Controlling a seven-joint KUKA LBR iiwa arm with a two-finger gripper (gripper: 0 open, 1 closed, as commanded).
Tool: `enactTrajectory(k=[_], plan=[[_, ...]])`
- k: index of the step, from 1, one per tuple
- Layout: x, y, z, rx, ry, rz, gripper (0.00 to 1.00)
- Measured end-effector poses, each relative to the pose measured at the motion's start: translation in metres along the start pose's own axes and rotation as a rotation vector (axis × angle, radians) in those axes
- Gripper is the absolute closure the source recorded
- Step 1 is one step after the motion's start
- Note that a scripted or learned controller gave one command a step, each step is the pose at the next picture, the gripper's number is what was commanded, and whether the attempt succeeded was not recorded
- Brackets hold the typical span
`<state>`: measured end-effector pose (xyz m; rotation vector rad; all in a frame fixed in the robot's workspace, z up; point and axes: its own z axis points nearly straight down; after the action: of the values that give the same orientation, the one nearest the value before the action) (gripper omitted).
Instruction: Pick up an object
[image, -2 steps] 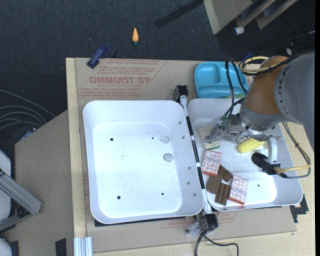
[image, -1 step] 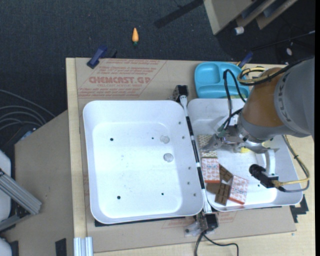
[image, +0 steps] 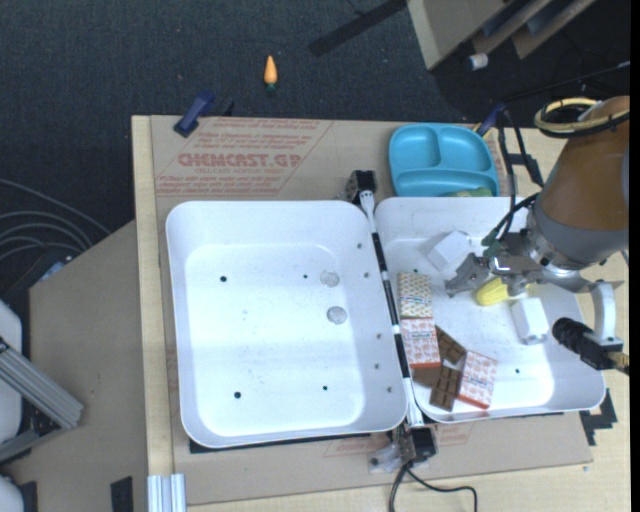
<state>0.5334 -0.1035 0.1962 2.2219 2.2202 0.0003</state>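
the grey two-finger gripper (image: 478, 277) hovers in the right shallow white bin (image: 560, 395), spread and holding nothing, just beside the small yellow plastic object (image: 491, 293); closing on it seems next.

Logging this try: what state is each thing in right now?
gripper: low in the right bin, beside the yellow object
yellow object: lying on the bin floor
white block: lying flat, apart from the others
patterned packets: flat along the bin's left wall
blue divided tray: upright behind the bins
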Motion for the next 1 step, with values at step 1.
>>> enactTrajectory(k=[1], plan=[[-0.0607,0.0456,0.0973,-0.014,-0.007,-0.002,0.0]])
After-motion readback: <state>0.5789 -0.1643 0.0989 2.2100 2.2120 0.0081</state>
